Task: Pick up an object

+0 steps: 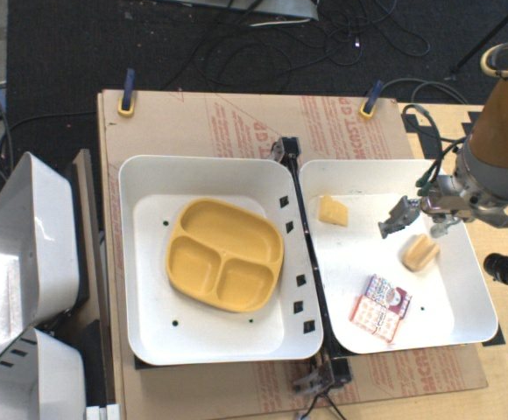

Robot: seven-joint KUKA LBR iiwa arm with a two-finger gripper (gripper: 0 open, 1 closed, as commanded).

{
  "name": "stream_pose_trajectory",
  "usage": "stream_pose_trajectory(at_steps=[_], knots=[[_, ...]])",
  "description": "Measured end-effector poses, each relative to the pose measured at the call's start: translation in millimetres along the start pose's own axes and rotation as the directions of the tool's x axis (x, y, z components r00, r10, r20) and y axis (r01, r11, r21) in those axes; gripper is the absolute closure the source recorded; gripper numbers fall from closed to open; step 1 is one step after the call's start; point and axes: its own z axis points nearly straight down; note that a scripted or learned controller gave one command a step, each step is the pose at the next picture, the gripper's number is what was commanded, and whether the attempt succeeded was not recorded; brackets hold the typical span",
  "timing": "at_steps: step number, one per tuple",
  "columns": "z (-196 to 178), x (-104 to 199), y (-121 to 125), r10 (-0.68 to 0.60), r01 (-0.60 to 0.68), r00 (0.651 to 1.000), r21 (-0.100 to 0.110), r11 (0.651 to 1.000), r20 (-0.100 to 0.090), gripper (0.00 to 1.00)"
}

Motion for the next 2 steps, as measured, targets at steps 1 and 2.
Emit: stream_pose_trajectory(at_steps=[1,2], knots=[[-6,0,2,-0.003,0.003,1.0,-0.012,1.0,0.002,0.0],[37,-2,3,0.001,-0.001,1.0,-0.008,1.0,0.001,0.0]])
